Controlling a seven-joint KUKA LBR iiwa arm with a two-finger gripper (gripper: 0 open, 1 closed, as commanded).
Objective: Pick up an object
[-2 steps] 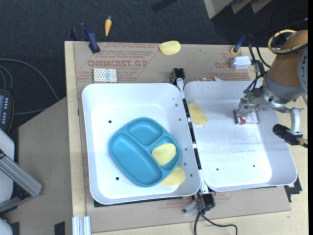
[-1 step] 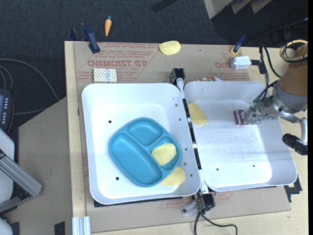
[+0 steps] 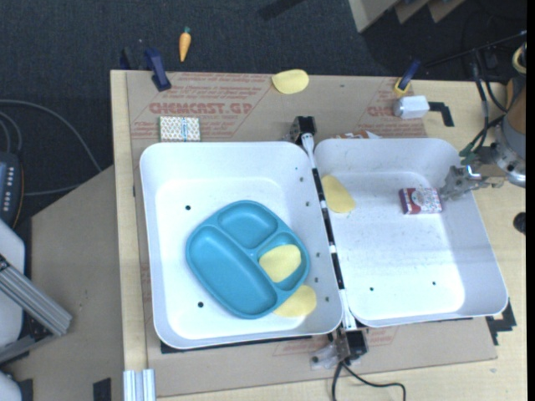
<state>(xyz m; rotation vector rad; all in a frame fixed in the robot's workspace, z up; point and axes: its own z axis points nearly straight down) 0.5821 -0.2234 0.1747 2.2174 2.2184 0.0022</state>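
A small red and white packet (image 3: 420, 200) lies flat in the right bin (image 3: 435, 295), near its far right side. Just to the right of the packet, my gripper (image 3: 458, 182) hangs over the bin's right wall, a short gap away from it. A pale yellow piece (image 3: 337, 195) leans against the right bin's left wall. In the left bin (image 3: 167, 224) a blue divided plate (image 3: 230, 261) holds a yellow piece (image 3: 281, 261) in one compartment. Another yellow piece (image 3: 297, 302) lies beside the plate's near edge.
On the bench behind the bins lie a yellow piece (image 3: 290, 81), a patterned tile (image 3: 180, 128), a white block (image 3: 412, 106) and blue clamps (image 3: 155, 69). A small orange carrot (image 3: 185, 45) lies on the dark floor beyond. Cables hang at the far right.
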